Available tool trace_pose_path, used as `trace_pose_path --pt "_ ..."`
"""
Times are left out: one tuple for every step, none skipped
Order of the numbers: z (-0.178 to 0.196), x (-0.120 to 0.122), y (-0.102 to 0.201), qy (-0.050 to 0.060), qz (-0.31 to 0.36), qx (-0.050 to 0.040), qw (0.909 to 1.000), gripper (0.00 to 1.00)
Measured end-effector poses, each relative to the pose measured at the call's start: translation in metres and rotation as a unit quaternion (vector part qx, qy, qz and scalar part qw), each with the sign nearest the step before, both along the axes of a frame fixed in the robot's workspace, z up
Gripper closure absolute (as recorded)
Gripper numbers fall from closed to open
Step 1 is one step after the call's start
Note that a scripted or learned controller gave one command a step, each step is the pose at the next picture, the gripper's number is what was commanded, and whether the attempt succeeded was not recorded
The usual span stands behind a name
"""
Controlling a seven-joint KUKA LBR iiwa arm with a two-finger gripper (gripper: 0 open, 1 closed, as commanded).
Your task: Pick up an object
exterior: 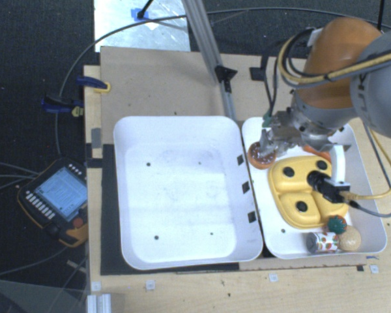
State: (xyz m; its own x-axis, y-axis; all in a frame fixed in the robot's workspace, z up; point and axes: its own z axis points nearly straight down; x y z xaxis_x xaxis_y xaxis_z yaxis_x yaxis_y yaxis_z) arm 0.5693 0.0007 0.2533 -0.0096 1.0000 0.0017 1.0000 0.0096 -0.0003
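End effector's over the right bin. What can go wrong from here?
1. The end effector sits at the orange ring, close to the right bin's left wall. A descent may clip the wall.
2. The yellow toy lies beside the ring and may get nudged.

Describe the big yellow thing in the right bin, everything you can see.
The yellow thing looks like glossy moulded plastic: two rounded lobes joined, with dark round spots on top. It lies flat in the right bin, filling much of its floor. A green ball seems to touch its near corner; the arm overhangs its far side.
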Motion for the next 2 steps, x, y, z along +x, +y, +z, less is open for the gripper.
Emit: trace_pose_path --pt "-0.004 -0.004 0.044 0.000 0.000 0.0000 1.0000 1.00" --pt "-0.016 -0.019 0.086 0.000 0.000 0.0001 1.0000 1.00"
